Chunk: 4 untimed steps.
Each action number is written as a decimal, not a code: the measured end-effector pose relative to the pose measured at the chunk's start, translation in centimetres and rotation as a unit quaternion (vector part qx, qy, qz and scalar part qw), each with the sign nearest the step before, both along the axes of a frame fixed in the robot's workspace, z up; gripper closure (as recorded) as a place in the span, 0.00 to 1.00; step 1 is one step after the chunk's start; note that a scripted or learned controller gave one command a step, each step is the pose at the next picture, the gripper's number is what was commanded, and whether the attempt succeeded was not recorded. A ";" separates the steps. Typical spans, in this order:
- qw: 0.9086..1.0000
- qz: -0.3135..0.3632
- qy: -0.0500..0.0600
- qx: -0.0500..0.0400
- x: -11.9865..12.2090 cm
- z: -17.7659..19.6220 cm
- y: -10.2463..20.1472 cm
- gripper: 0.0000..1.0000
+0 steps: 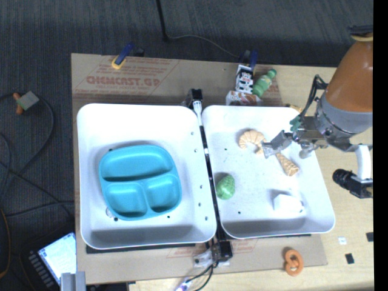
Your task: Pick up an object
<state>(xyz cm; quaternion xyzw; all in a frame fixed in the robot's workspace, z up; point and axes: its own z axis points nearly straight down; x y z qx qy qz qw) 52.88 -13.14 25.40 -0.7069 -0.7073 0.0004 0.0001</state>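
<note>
Camera view is showing the hand (280,145) hanging low over the right bin (315,223), toward the worktop's far right side, with its tips close to two pastry-like pieces. Whether its fingers are apart or together — I cannot tell from this angle, and nothing is visibly sitting between them. Judged from that, the pick is not yet done; closing on an object and lifting it are remaining.

Count, right bin: one curled tan pastry (250,139) near the far edge, one tan cone-shaped piece (288,164) just beside the hand, one green round item (225,187) near the divider between the bins, one white block (287,202) toward the near right corner — four candidates. Left bin (91,223): one blue compartment tray (140,180), lying flat at its middle.
</note>
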 end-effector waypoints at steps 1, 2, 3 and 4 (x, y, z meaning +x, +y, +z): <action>1.000 -0.001 0.002 0.001 0.5 -14.0 -3.1 0.00; 1.000 -0.001 0.001 0.000 0.6 -13.0 -3.2 1.00; 1.000 0.001 -0.005 0.000 9.8 -16.3 -9.1 1.00; 1.000 0.004 -0.003 0.010 10.1 -16.2 -8.1 0.00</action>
